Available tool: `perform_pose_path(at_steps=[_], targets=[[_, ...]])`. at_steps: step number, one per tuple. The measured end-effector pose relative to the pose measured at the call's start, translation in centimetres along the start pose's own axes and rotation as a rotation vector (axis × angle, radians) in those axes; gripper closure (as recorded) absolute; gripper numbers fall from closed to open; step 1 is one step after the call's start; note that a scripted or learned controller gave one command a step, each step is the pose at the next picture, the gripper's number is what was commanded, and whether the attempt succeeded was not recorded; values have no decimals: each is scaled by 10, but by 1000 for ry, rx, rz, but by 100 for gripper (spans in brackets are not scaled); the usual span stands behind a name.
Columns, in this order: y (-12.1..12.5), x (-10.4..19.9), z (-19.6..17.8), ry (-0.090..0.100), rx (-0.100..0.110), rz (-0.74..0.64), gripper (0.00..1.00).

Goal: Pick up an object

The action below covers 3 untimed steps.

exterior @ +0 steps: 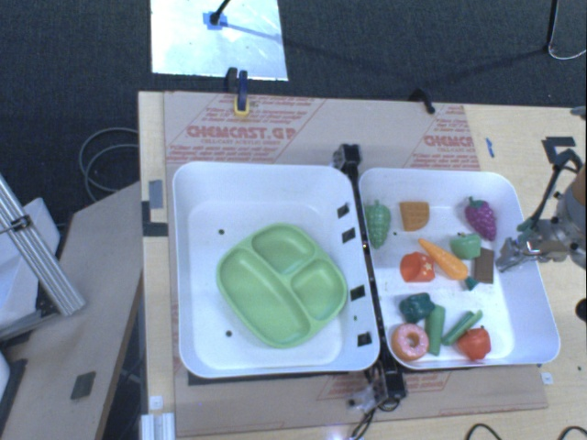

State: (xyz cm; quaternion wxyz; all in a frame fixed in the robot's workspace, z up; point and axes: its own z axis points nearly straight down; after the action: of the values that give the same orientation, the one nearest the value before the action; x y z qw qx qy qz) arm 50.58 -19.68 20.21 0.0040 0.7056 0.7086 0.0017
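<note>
Left bin (197, 246) is far to the claw's left, carrying a light green divided plate (281, 285) set at an angle. Right bin (537, 273) sits under the claw; the claw (506, 257) hangs over the bin's right side, arm coming in from the right edge. Can't tell whether the claw is apart or together (too small and blurred), and nothing is visibly between its tips.

Toy food in the right bin, relative to the claw:
- purple grapes (481, 216) just above-left, near
- green pepper-like piece (465, 245) immediately left
- brown block (485, 266) just beside the tips, lower left; can't tell if touching
- carrot (444, 258) left, lying diagonally, touching a red tomato (417, 268) further left
- orange wedge (415, 214) up-left, well apart
- green ribbed veg (377, 224) far left, by the divider between bins
- broccoli (415, 307) down-left
- two green sticks (447, 325) below-left, near
- red strawberry-ish piece (474, 342) below, by the bin's front edge
- pink-frosted donut (410, 340) down-left, front corner
</note>
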Motion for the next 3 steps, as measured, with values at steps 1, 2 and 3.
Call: perform_pose_path(at_steps=[1, 2, 3], targets=[[2, 0, -24, 1, 3, -1, 100], [24, 55, -16, 5, 5, -6, 100], [44, 105, -27, 5, 4, -6, 100]])
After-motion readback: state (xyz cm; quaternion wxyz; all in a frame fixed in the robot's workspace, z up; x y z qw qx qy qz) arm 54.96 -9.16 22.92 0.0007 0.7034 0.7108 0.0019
